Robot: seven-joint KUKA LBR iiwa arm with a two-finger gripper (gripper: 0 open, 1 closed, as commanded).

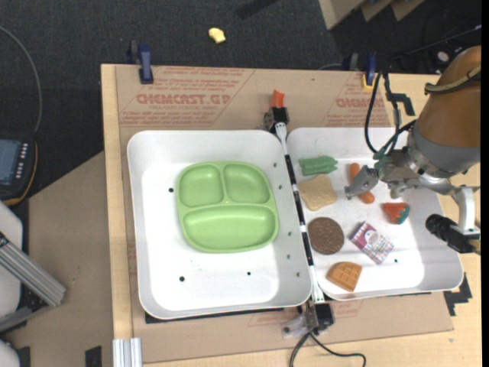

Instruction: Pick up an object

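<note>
Tool [367,183] hovers over small orange piece [367,197], axis unclear.

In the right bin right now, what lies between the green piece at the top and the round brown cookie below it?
In the camera view, a tan slice of toast lies between the green piece and the round brown cookie, close beside the divider between the bins.

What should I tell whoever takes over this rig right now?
Gripper: low over the right bin, beside an orange piece; no object seen between its fingers.
Right bin also holds a green pod, bread slice, brown cookie, waffle, pink packet and strawberry.
Left bin: green divided plate.
Done: nothing lifted.
Left: grasp and lift one object.
</note>
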